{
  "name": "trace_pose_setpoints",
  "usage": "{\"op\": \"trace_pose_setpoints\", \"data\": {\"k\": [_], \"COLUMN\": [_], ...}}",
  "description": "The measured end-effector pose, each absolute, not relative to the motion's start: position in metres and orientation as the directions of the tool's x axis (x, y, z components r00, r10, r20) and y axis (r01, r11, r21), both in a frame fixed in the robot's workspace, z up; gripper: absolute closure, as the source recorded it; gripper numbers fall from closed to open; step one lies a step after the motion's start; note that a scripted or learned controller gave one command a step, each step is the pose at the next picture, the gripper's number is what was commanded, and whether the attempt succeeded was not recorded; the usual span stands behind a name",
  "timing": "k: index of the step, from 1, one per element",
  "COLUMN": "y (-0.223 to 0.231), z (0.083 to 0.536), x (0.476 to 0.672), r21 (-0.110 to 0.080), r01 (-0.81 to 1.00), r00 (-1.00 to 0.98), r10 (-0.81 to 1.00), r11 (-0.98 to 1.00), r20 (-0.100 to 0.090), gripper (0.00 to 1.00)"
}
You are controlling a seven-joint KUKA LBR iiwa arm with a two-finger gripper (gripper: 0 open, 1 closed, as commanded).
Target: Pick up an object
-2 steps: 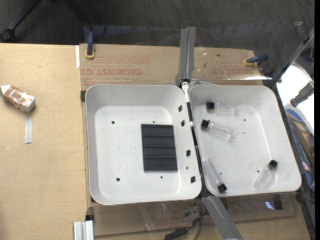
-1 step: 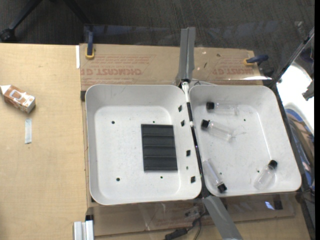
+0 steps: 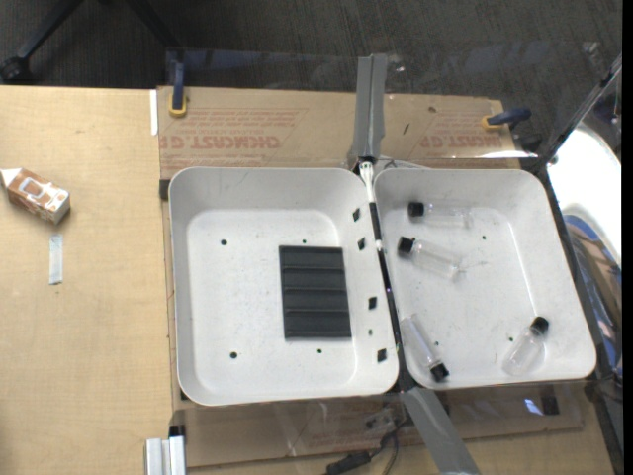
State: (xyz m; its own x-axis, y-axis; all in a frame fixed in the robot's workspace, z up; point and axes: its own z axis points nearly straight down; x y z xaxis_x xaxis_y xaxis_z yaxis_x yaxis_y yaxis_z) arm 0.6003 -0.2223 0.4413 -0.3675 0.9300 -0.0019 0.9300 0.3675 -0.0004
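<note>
Four clear vials with black caps lie in the right bin (image 3: 554, 265); the one by the near-right corner (image 3: 526, 344) lies well apart from the others, so I'd approach it from above, gripping across its body.

Left bin (image 3: 198, 265): white moulded plastic, smooth, faint sheen, lightly speckled. Right bin (image 3: 554, 265): same white plastic, scuffed. Ribbed pad (image 3: 316, 292): black, matt, probably rubber or foam. Four vials (image 3: 431, 254): clear glossy plastic or glass, hard to tell which, with black matt caps. Cardboard sheet (image 3: 326, 127): brown, matt, printed in red. Bench top (image 3: 79, 364): pale wood-look board, smooth. Divider bar (image 3: 370, 107): grey metal, dull. Clamps (image 3: 178, 92): blue and yellow plastic. Floor (image 3: 297, 18): dark carpet, rough.
</note>
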Motion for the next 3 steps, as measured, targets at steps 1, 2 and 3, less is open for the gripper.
{"op": "trace_pose_setpoints", "data": {"k": [1,2,3], "y": [-0.2216,-0.2214,-0.2213], "z": [0.4408,0.441,0.441], "x": [0.6599,0.66,0.66], "r21": [0.0,0.0,0.0], "r01": [0.876,0.828,0.773], "r00": [-0.483,-0.561,-0.635], "r10": [0.876,0.828,0.773], "r11": [0.483,0.561,0.635], "r20": [-0.002,-0.002,-0.001], "gripper": [1.0,1.0,1.0]}}
